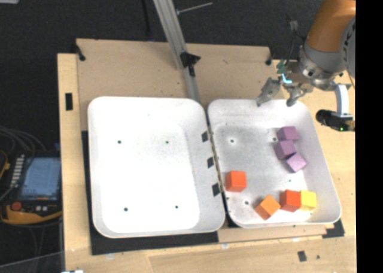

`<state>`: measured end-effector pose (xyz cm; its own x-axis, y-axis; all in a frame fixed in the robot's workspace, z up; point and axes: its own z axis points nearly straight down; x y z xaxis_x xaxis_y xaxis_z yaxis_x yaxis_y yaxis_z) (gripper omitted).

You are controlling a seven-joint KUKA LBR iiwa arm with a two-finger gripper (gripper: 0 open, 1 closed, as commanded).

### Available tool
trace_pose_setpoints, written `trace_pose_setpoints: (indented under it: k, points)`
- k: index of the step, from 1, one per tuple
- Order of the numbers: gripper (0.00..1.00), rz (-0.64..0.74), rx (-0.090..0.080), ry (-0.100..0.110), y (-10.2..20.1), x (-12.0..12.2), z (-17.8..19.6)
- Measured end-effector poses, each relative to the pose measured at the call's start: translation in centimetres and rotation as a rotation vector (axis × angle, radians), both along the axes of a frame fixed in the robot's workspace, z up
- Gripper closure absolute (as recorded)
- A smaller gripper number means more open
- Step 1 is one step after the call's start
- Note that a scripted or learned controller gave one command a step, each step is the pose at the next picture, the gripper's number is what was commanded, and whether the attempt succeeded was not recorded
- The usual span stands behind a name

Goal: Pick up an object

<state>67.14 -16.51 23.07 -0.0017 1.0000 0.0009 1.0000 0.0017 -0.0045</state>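
The claw (279, 93) hangs spread and pinching nothing over the far rim of the right bin (251, 116), at about twelve o'clock of that bin. Three purple blocks (289, 147) lie touching in a column at the bin's three o'clock, toward six o'clock from the claw and apart from it. An orange cube (236, 180) sits alone at eight o'clock. An orange block (268, 206), red-orange block (291, 199) and yellow block (308, 199) cluster at five o'clock, well apart from the claw.

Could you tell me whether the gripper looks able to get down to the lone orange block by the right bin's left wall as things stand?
Probably yes. The gripper hovers open over the right bin's far rim, and the orange block stands alone with bare floor around it. The bin wall close on its left may crowd one finger.
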Motion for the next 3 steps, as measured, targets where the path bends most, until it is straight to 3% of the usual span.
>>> trace_pose_setpoints:
  k: [1, 3]
  points:
    - [0.0, 0.002, -0.004, -0.004, -0.1, 0.1, 0.4]
    - [0.0, -0.002, -0.004, 0.0, -1.2, -0.7, -9.5]
